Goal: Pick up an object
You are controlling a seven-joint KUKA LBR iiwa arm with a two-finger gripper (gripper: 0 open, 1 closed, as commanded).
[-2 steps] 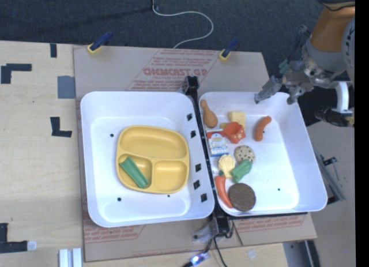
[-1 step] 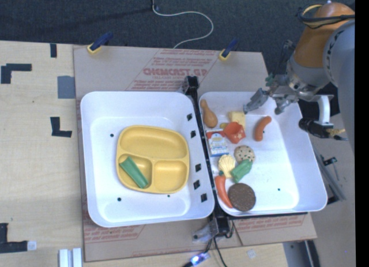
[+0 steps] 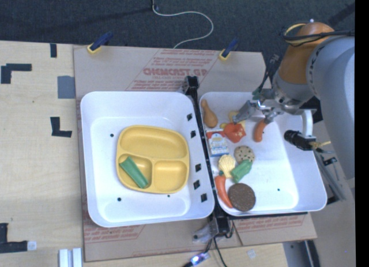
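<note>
The right bin (image 3: 288, 196) holds several toy foods. Among them are a red tomato (image 3: 233, 131), an orange sausage (image 3: 259, 130), a tan drumstick (image 3: 209, 114), a speckled cookie (image 3: 244, 154), a yellow corn piece (image 3: 226, 163), a green vegetable (image 3: 241, 169), a carrot (image 3: 222, 188) and a brown patty (image 3: 241, 196). My gripper (image 3: 252, 112) hangs low over the bin's far part, just above and between the tomato and the sausage. I see nothing held in it.
The left bin (image 3: 98, 202) bears a yellow divided plate (image 3: 167, 145) with a green piece (image 3: 134, 171) in its near-left compartment. A small printed packet (image 3: 216, 143) lies by the wall between the bins. The arm's grey body (image 3: 340, 87) covers the right bin's far right corner.
</note>
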